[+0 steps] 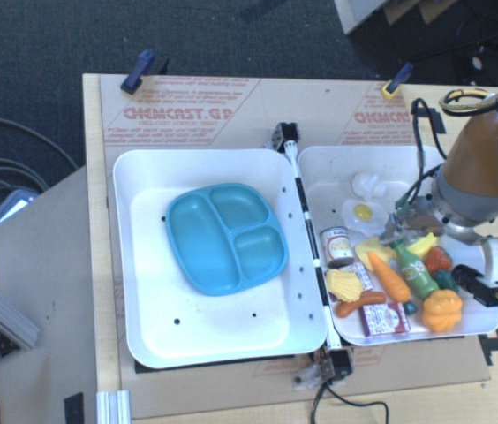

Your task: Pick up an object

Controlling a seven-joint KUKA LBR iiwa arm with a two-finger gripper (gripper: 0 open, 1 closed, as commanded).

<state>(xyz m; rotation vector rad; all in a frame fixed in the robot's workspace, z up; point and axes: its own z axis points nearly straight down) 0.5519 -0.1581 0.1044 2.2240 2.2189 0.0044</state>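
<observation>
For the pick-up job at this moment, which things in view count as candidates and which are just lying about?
Part of the job:
- hand, low over the right bin
- toy carrot
- green bottle
- orange pumpkin
- small can
- fried egg

Just lying about:
- blue divided plate in the left bin
- blue clamp

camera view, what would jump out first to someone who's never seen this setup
The big blue divided plate lying alone in the left bin catches the eye first. Next comes the bright jumble of toy food crowded into the right bin, with an orange carrot, a green bottle and an orange pepper near its front. The arm, grey and orange, reaches in from the right over that pile.
</observation>
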